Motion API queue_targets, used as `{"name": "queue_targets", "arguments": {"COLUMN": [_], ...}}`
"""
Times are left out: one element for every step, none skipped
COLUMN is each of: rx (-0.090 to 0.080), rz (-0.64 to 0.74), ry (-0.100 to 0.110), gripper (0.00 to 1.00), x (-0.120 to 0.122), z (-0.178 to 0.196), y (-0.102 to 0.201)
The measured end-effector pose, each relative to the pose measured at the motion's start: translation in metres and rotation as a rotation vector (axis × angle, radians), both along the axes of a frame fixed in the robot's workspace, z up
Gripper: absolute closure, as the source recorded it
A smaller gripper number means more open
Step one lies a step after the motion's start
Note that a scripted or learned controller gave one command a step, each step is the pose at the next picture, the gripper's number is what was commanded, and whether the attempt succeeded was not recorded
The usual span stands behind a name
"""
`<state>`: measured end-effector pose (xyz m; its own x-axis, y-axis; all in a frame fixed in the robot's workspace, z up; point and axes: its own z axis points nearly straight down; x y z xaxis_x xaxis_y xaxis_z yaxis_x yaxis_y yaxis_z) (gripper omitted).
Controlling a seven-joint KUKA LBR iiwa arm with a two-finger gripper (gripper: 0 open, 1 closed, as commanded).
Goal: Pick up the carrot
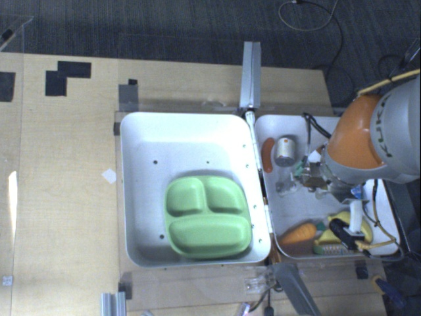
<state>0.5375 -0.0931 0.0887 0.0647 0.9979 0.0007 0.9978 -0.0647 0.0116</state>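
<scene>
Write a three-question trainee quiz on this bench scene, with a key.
1. True or false: the carrot lies in the same bin as the green tray.
2. Multiple choice: the carrot lies at the right bin's A) far edge, B) near edge, C) middle.
3. Fill in: the small metal can stands beside a ___ sausage-shaped item.

Key: 1 false, the tray sits in the left bin; 2 B; 3 red.

Grey arm with orange band entering from right, wrist bent down, end effector [297, 174] low
</scene>
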Motion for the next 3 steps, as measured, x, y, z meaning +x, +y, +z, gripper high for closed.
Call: {"name": "queue_targets", "arguments": {"rx": [-0.004,-0.005,-0.003], "rz": [0.145,0.149,0.167], "ry": [-0.005,-0.010,0.008], "gripper": [0.00,1.00,1.00], "x": [-0.045,-0.042,-0.015], "z": [0.000,0.010,0.128], "y": [-0.045,-0.044,-0.113]}}
